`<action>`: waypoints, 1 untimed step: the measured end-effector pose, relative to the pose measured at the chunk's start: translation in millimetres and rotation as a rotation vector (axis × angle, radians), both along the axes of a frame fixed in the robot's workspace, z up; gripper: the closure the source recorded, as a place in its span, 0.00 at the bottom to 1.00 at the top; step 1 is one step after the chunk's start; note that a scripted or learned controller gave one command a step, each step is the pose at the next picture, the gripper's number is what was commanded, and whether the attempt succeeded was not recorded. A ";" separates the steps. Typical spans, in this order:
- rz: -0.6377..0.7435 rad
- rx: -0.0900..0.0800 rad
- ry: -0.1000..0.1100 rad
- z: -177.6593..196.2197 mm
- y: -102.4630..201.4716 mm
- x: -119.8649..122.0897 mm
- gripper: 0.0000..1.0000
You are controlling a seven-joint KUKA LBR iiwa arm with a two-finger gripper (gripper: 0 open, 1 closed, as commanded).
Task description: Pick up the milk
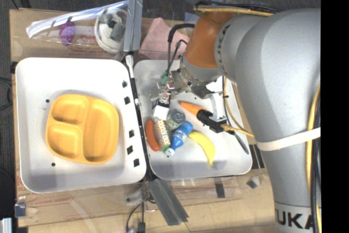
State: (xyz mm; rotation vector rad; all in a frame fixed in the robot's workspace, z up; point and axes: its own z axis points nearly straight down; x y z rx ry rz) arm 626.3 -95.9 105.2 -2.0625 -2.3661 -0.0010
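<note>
Milk point(162, 112) half hidden (small, blurred) under jaws point(166, 86).

Two white bins, the left bin point(32, 117) and the right bin point(229, 163), are being carried side by side by the bench point(22, 22); a clear plastic bag point(82, 27) is lying behind them.
</note>
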 end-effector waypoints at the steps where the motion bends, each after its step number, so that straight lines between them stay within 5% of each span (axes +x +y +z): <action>1: 0.035 -0.002 0.000 87.0 9.5 21.6 1.00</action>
